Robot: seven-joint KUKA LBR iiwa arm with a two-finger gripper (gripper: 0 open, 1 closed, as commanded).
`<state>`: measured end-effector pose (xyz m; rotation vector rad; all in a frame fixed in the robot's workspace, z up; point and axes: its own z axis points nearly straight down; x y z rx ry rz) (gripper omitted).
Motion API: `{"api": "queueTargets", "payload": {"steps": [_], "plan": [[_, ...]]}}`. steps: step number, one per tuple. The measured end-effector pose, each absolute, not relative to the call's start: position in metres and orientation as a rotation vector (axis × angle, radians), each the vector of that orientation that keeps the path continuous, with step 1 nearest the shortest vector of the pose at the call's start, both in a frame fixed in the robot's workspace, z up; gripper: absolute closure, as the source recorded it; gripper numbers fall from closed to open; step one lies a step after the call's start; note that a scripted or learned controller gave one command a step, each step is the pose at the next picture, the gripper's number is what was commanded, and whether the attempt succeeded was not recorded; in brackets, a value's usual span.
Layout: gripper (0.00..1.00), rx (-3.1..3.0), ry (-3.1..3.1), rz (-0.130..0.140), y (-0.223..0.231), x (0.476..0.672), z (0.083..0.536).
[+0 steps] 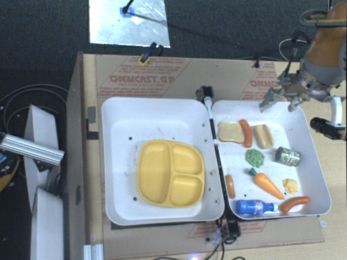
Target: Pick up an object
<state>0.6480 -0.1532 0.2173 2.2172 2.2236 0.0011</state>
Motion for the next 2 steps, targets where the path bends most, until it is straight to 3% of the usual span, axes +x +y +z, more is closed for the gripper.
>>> {"api": "queueTargets", "payload": {"steps": [1, 2], "plan": [[0.00, 2.220, 2.231, -0.002, -0.091, 0.656, 0.097], [1.00, 2.212, 2.225, 0.005, -0.094, 0.659, 0.112]]}}
